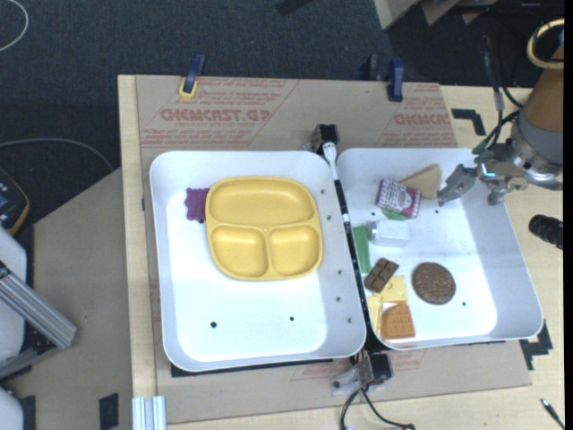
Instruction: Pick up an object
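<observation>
Nearest the lens, the orange cracker [398, 321] sits well below-left of my gripper [457, 184], whose fingers look spread with nothing between them. Closest to me is the tan wedge [425, 180], just left; I'd centre over it before closing.

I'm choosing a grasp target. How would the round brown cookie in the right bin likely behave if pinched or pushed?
The round brown cookie lies flat as a thin disc, so it would probably slide, not roll. It looks stiff and light. Fingers may struggle to get under its low edge.
</observation>
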You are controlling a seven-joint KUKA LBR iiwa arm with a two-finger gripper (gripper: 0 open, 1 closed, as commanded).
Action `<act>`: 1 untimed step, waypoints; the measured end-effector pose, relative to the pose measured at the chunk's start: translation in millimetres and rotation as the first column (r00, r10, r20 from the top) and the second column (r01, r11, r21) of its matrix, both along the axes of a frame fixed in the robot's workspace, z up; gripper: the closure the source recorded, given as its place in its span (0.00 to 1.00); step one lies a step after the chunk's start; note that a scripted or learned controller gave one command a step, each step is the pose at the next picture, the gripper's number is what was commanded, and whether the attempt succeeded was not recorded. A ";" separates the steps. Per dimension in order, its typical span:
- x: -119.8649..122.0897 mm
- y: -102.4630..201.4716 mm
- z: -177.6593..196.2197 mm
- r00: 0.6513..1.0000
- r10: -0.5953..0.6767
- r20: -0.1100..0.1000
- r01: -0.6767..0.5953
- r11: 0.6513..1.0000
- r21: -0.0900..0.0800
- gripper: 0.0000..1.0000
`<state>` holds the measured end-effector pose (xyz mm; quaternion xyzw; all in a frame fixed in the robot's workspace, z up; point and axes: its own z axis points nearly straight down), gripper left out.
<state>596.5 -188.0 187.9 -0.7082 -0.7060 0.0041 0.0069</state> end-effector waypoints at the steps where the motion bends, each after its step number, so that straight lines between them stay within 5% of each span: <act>1: 3.4 0.3 8.5 1.000 0.003 0.015 -0.003 1.000 -0.003 0.00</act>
